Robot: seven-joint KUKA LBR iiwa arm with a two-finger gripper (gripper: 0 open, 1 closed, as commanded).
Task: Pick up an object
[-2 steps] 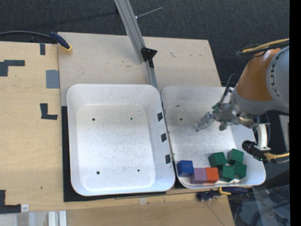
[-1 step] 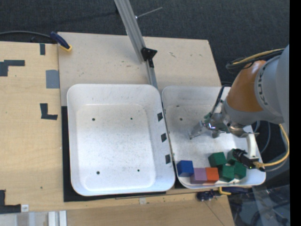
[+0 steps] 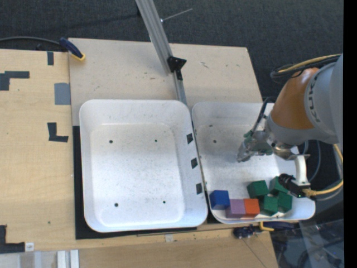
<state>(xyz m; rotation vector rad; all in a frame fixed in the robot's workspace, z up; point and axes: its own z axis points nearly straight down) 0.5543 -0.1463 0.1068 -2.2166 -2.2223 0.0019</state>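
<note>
1. A shallow white plastic bin on the left (image 3: pixel 136 163) sits on the wooden bench (image 3: pixel 33 166); its floor shows a few dark dots.
2. A grey metal rail (image 3: pixel 158 35) runs from the far edge down to the gap between the two bins.
3. A second shallow white plastic bin on the right (image 3: pixel 223 133) stands just beside the first, rims touching.
4. Along the near wall of the right bin lie, left to right: a blue cube (image 3: pixel 220 199), a purple block (image 3: pixel 238 207), an orange block (image 3: pixel 251 206), and a cluster of green blocks (image 3: pixel 270 197).
5. The purple and orange blocks touch; the green blocks sit in the near right corner.
6. The two-finger gripper (image 3: pixel 245 152) hangs over the right bin's middle, far of the blocks and apart from them.
7. Finger state: cannot be determined; no object is visible between them.
8. The grey arm with an orange band (image 3: pixel 293 102) enters from the right.
</note>
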